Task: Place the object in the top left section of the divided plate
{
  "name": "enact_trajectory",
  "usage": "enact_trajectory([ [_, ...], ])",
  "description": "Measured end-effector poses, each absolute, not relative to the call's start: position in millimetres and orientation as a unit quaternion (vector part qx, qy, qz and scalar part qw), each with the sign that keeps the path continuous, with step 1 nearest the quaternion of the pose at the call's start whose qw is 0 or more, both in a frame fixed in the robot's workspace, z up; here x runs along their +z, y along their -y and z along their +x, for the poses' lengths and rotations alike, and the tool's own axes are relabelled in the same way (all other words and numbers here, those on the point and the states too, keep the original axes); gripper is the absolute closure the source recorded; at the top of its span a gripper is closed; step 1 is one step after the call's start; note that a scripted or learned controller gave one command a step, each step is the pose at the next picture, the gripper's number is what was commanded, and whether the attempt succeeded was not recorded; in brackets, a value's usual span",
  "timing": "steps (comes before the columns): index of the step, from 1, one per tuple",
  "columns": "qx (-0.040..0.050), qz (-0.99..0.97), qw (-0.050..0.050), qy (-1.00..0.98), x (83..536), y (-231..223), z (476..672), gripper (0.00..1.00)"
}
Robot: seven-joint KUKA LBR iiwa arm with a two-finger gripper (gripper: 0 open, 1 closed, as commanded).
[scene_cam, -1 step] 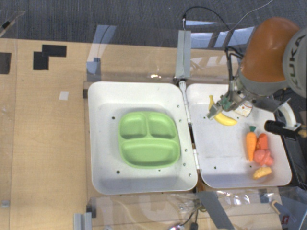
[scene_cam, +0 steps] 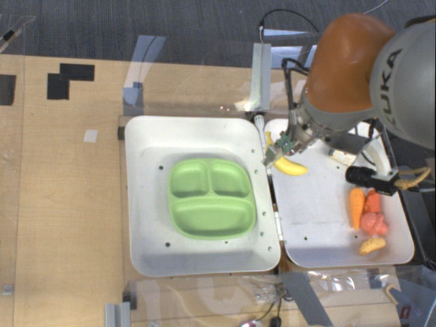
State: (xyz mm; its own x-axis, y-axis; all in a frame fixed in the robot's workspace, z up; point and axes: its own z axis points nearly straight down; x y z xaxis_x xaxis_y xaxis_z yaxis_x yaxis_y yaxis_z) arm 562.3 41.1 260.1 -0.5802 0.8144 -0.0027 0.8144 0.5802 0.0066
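I'm looking down on a tan wooden bench (scene_cam: 61, 182) over dark carpet, two white bins side by side. The left bin (scene_cam: 143, 182) carries one green divided plate (scene_cam: 211, 197). At twelve o'clock in the right bin (scene_cam: 320, 244) the gripper (scene_cam: 285, 148) hovers over one banana (scene_cam: 290, 167); its opening I can't tell. One carrot (scene_cam: 356, 208) and some small orange-pink toy foods lie at four o'clock.
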Motion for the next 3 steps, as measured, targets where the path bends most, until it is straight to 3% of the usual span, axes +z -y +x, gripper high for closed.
enact_trajectory([
  [1,0.0025,0.468,0.002,-0.884,282,-133,540.5,1.0],
  [2,0.002,0.445,0.002,-0.895,300,-137,546.4,1.0],
  [3,0.0014,0.418,0.001,-0.908,226,-175,555.9,1.0],
])
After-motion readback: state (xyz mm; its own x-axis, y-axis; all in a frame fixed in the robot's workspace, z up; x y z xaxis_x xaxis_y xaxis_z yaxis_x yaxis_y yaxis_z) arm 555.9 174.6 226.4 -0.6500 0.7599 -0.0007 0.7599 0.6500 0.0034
